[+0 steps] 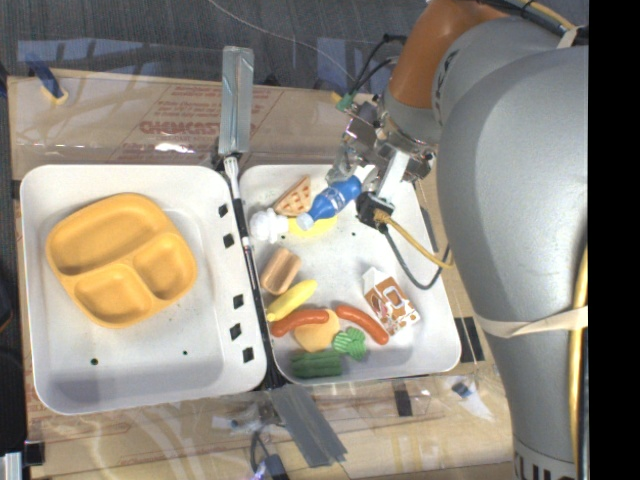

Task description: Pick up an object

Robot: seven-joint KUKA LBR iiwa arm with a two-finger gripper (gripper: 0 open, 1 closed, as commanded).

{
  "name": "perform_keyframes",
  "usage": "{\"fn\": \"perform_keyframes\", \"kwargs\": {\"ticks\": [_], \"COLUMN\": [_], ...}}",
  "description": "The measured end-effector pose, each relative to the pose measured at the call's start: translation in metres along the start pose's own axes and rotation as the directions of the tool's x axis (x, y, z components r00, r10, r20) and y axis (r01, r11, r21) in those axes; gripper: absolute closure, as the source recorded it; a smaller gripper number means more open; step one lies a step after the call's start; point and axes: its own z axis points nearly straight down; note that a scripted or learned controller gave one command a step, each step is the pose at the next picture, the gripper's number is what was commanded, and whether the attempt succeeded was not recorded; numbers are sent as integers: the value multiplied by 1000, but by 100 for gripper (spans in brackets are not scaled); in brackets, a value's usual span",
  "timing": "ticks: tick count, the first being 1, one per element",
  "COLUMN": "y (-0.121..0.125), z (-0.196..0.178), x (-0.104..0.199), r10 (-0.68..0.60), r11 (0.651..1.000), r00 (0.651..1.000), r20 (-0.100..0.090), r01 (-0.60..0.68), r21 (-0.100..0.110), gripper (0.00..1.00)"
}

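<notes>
Grey arm (pixel 520 218) bulks largest and closest at right, orange band (pixel 435 43) above the wrist, reaching into the right bin (pixel 440 353). Gripper (pixel 368 180) sits over that bin's far end. Blue bottle (pixel 335 200) lies slanted right at the gripper, looks pinched between the fingers, so grasping the bottle, though the contact itself is partly hidden by the wrist hardware. Bottle's lower end overlaps something yellow (pixel 312 226) beneath it; can't tell if the bottle is lifted clear or resting on it.

Other stuff in right bin: waffle-like wedge (pixel 293 198) just left of the bottle, white ball (pixel 266 226) near the divider, hot dog bun (pixel 279 268), banana (pixel 292 299), two sausages (pixel 300 320) (pixel 362 323), green pieces (pixel 330 358) at the near edge, small printed packet (pixel 392 305) to the right. Left bin (pixel 40 368) holds a yellow divided tray (pixel 120 258).

Step judged: grasp made, lift starting or about to start. Next move calls for a straight rise, keeping the squeeze. Bottle is round and slick, held near one end, so it could pivot or slip. Needs to clear the wedge and the yellow thing without dragging them.
</notes>
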Motion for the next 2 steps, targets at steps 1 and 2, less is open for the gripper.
{"fn": "perform_keyframes", "kwargs": {"ticks": [1,2], "y": [-13,-27], "z": [28,11], "x": [-5,20], "r10": [58,322], "r11": [998,947], "r00": [998,947], "r20": [3,3], "r01": [-58,-322], "r21": [6,3], "gripper": [100,100]}}
